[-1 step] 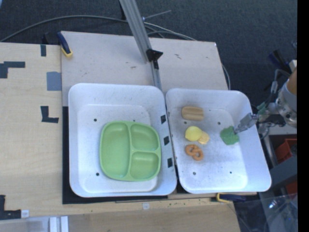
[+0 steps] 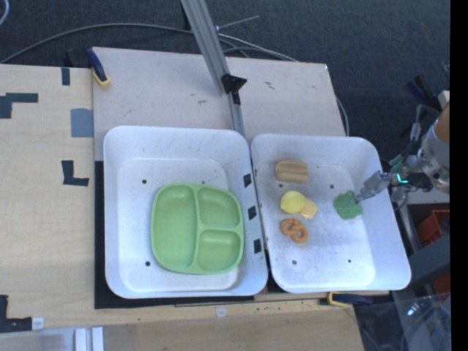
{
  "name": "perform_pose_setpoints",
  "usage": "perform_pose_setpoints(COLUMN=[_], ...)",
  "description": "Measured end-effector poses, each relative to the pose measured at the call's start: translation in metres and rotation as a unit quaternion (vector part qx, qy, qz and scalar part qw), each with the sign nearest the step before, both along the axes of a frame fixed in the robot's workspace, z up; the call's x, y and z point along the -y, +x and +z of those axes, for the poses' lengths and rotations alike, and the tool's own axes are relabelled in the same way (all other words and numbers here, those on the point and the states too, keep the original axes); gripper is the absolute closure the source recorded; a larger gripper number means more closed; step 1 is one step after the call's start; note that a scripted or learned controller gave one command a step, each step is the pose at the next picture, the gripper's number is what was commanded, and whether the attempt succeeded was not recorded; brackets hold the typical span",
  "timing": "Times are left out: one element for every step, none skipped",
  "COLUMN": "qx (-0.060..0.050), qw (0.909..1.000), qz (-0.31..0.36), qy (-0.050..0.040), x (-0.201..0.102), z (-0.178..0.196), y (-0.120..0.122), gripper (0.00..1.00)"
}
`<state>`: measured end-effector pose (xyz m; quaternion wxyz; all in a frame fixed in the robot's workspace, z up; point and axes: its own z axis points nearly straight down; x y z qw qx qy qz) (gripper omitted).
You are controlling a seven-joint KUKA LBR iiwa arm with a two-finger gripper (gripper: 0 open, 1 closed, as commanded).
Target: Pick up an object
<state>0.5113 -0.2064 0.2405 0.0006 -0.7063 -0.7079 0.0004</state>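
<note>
Reached in low at right bin [image 2: 380,269] | jaws [image 2: 363,194] right beside green piece [image 2: 347,206], grip state impossible to tell | nothing lifted yet, pick-up left

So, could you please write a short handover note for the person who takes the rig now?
Gripper: at the right side of the right bin, tips at the green object; grasp unclear.
Right bin also holds: tan bun-like piece, yellow piece, orange pretzel-like piece.
Left bin: green divided plate.
Done: nothing visibly lifted.
Left: grasp one object and raise it.
</note>
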Motion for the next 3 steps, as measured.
perform_pose_setpoints(qx=[-0.003,-0.003,0.0], qw=[1.0,1.0,1.0], qz=[0.0,0.0,-0.001], qy=[0.0008,0.0003,-0.0012], x=[0.001,0.001,0.001], z=[-0.064,-0.108,-0.153], y=[-0.002,-0.001,-0.001], gripper=[0.0,0.0,0.0])
